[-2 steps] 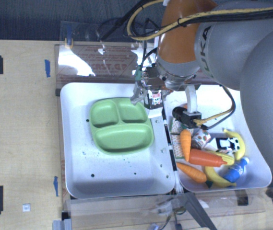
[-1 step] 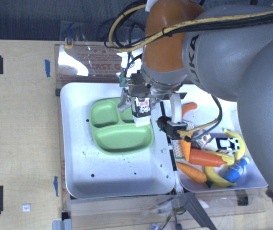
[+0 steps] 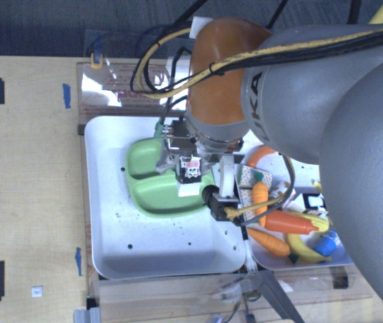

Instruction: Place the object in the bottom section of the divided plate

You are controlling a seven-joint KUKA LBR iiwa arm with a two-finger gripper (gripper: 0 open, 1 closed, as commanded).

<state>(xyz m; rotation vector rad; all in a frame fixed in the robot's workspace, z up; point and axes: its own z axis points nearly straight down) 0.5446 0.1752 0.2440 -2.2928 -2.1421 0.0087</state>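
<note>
Plate: a green divided plate (image 3: pixel 157 187) lay in the left bin, toward that bin's upper right; two sections showed, an upper one and a larger lower one, split by a raised ridge.
Plate, cover: its right side sat under the robot's wrist.
Object: which item was the one to be placed could not be told; nothing could be made out lying in the lower section of the plate.
Gripper: the gripper (image 3: pixel 192 173) hung directly over the plate's right part, its body bearing a small white tag with black markings; whether its fingers stood apart or together could not be told.
Arm: the grey arm (image 3: pixel 339 113) came in from the right, with an orange band (image 3: pixel 219 73) above the wrist and black and yellow cables looped around it.
Left bin: white bin (image 3: pixel 110 234), floor bare but for a few dark specks below the plate.
Right bin: white bin (image 3: pixel 312 180), mostly covered by the arm.
Right bin, contents: a heap of toy food, including an orange carrot (image 3: pixel 269 242), a red pepper-like piece (image 3: pixel 292 222), a yellow banana (image 3: pixel 305 249) and a blue piece (image 3: pixel 326 245), touching one another.
Bench: pale wood bench (image 3: pixel 29 180) with black corner marks and blue tape strips left of the bins.
</note>
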